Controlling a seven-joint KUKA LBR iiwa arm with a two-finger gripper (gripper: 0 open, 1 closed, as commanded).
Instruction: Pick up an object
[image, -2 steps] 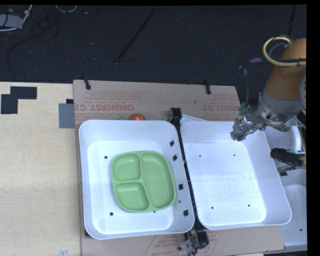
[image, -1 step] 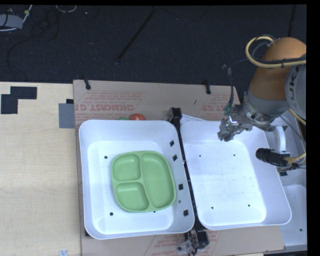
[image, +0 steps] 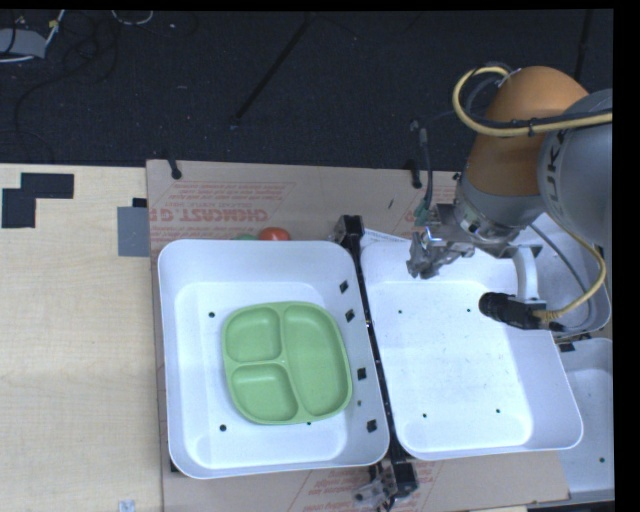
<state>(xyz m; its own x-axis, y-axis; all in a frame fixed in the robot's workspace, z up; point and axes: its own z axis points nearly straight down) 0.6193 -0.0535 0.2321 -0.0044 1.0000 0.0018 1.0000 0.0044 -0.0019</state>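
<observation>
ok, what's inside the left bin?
One green divided plate with three compartments lies flat in the left bin. The floor directly under the plate is covered. Behind the bin's far rim a small red object peeks out, mostly hidden.

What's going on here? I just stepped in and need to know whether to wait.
A grey KUKA arm with an orange band reaches in from the right, its gripper hanging over the far edge of the right bin. Nothing is visible between its fingers. A green divided plate lies flat in the left bin, untouched. A small red object sits just beyond that bin. Nothing looks picked up yet.
</observation>
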